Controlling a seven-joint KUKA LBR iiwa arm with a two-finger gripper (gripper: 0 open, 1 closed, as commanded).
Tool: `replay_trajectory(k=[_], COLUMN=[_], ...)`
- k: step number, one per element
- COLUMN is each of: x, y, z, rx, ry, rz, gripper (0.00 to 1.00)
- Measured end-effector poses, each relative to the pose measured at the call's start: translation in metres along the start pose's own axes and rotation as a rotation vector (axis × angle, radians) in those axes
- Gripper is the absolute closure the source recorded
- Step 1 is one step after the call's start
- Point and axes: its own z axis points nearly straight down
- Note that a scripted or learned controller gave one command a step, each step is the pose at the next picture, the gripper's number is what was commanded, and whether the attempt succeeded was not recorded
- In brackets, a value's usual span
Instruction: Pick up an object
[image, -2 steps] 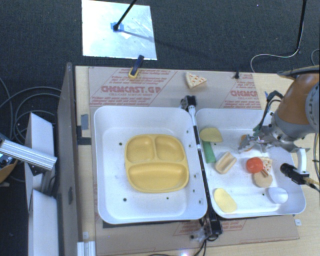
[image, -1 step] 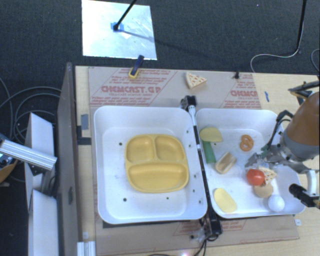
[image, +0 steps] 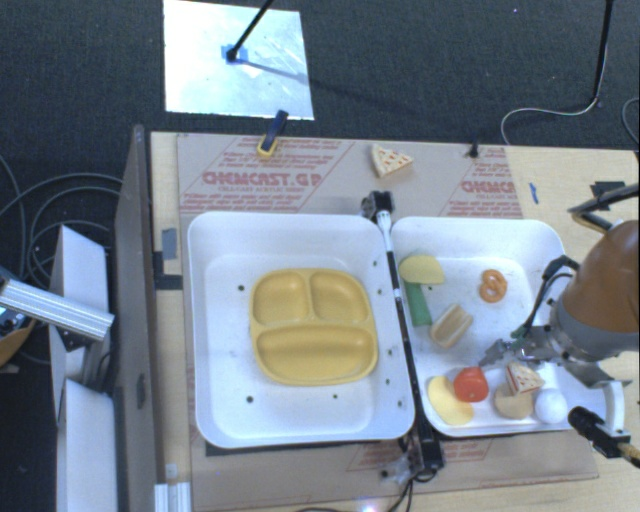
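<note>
The bench (image: 330, 165) carries two shallow white bins side by side, and the divider (image: 400, 320) between them serves as the reference landmark. Left of the divider, the left bin (image: 215, 330) holds a yellow compartment plate (image: 312, 325) with its long axis running toward the divider. Right of the divider, the right bin (image: 520, 240) holds the small items. The arm (image: 605, 300) enters over that bin's side farthest from the divider, and its end effector (image: 520, 355) sits low above the items; its finger state cannot be determined. A green block (image: 417, 303) lies just beside the divider, long axis parallel to it. Farther from the divider lie a bread roll (image: 450, 326), long axis diagonal, a red tomato (image: 470, 384), a cheese wedge (image: 522, 378) and a pretzel (image: 492, 285).
</note>
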Motion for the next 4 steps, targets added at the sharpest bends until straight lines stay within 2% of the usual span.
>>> replay_trajectory(k=[1, 2, 3, 4], x=[0.077, 0.095, 0.092, 0.092], y=[0.077, 0.186, 0.184, 0.184], z=[0.000, -0.001, -0.011, -0.011], rx=[-0.008, 0.010, 0.002, 0.003], ry=[-0.002, 0.000, -0.004, -0.004], rz=[-0.011, -0.006, -0.006, -0.007], gripper=[0.00, 0.00, 1.00, 0.00])
